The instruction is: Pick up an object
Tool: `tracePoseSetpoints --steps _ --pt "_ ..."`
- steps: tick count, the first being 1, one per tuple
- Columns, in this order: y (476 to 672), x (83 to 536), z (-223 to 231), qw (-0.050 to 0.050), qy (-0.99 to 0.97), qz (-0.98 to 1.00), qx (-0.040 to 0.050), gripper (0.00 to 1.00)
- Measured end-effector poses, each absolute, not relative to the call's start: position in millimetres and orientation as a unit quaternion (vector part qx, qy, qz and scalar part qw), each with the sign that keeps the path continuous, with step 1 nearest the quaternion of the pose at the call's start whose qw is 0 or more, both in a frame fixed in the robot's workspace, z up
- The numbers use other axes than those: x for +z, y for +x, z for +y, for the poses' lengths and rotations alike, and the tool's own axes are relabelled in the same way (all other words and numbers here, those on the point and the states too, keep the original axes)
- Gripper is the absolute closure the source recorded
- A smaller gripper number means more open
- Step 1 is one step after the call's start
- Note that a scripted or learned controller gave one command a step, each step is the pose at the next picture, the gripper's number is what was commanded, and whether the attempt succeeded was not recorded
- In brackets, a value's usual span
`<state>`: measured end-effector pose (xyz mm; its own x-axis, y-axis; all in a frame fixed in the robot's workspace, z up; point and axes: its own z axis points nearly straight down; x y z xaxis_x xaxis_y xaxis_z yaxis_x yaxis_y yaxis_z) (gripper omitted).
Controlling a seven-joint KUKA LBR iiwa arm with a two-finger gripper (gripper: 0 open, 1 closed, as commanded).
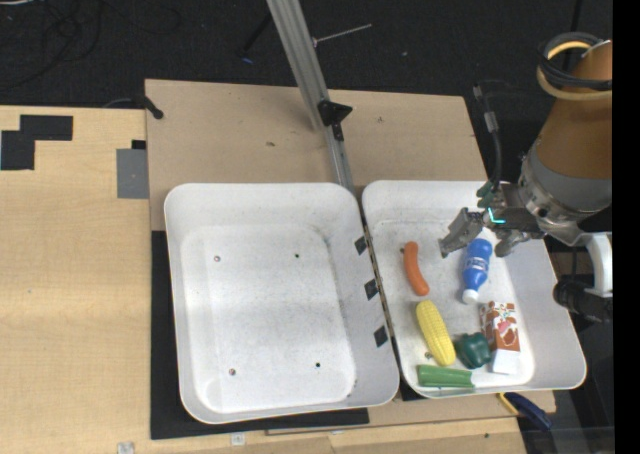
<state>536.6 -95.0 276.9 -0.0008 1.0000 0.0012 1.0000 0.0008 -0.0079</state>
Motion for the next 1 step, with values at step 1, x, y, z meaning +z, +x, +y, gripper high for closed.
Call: tracePoseSetpoints --steps 1 --pt "537.2 278.7 -96.3 0.001 -0.708 -0.706 0.0008 0.00"
